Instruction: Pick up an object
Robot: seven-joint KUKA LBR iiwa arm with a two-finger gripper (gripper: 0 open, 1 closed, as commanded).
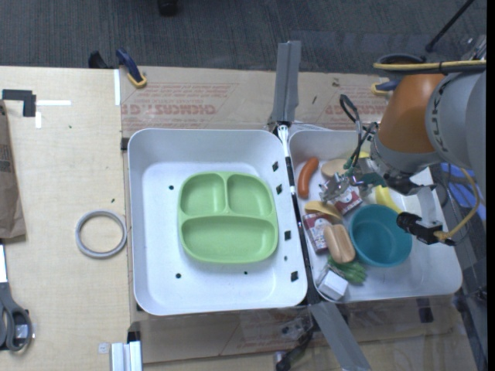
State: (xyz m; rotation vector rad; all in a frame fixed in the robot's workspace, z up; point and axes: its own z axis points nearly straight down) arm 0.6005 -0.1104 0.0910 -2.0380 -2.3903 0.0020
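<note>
The gripper point(343, 182) is hanging low over the right bin point(433, 280), in the pile of toy food. I cannot tell if it is grabbing anything. A red hot dog point(307, 175) is lying just beside it, and a blue bowl point(380, 236) is sitting near (with a bread roll point(339, 242) touching it). I think it should be going straight down on one thing alone and squeezing slowly.

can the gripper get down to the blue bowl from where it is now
Probably yes. The blue bowl sits open-topped in the right bin, just below the gripper, with nothing over it. The bread roll crowds its left rim, so that side is tighter.
</note>
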